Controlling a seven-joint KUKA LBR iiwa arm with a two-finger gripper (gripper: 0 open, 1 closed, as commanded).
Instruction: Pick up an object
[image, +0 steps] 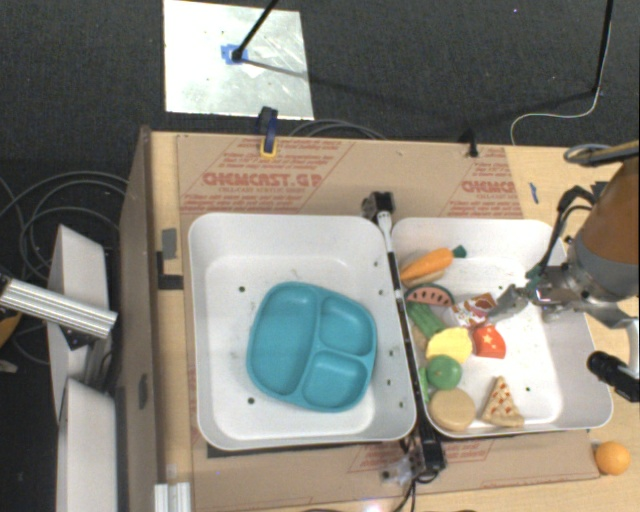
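While the grey two-finger gripper (503, 303) hangs low at right of frame, its finger state is too blurred to tell. Toy foods cluster beside it: red strawberry (489, 343), yellow lemon (449, 345), orange carrot (426, 265).

The floor (60, 90) is a dark carpet; black cables (45, 205) lie in loops on it at the left, and one thin white cable (560, 105) curves at the upper right. A shiny silver sheet (238, 58) lies flat on the floor above the table; a small blue piece (233, 54) sits on it. The table (300, 170) is covered with brown cardboard bearing red printed letters; a white frame with a metal bar (55, 305) stands at the left; the light is even.
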